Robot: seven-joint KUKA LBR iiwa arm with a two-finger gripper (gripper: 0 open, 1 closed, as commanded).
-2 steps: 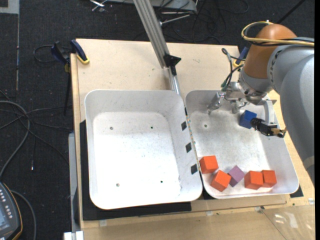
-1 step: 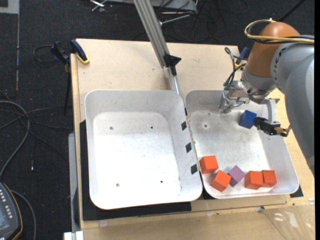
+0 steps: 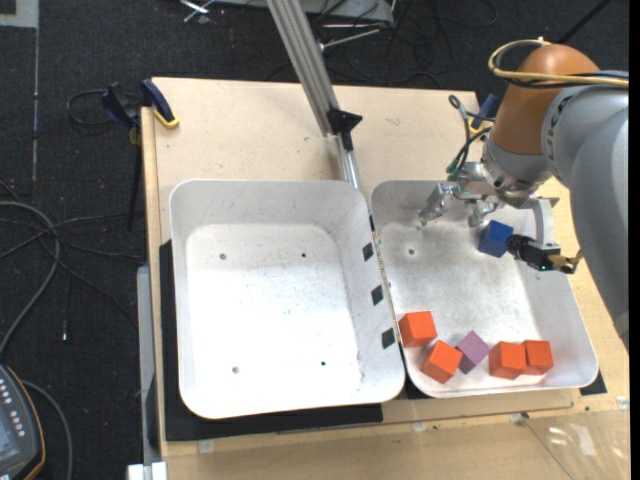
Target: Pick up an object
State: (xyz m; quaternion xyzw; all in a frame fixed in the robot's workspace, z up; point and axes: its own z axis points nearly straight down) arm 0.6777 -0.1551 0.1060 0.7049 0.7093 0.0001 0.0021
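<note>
A pale wooden tabletop (image 3: 250, 133) on a dark floor strewn with cables carries 2 shallow white bins; the right bin (image 3: 560, 313) holds every block. The hand (image 3: 487, 220) hangs over its far end with a blue cube (image 3: 495, 239) just below it, though whether it is clamped on that cube cannot be told. 4 orange cubes (image 3: 417, 327) and 1 purple cube (image 3: 472, 348) line the near wall; they look light, rigid and smooth-sided, best pinched across opposite flat faces.

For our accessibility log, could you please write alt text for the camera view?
The gripper hangs over the right bin beside a blue cube. Four orange cubes and a purple cube line its near edge.
</note>
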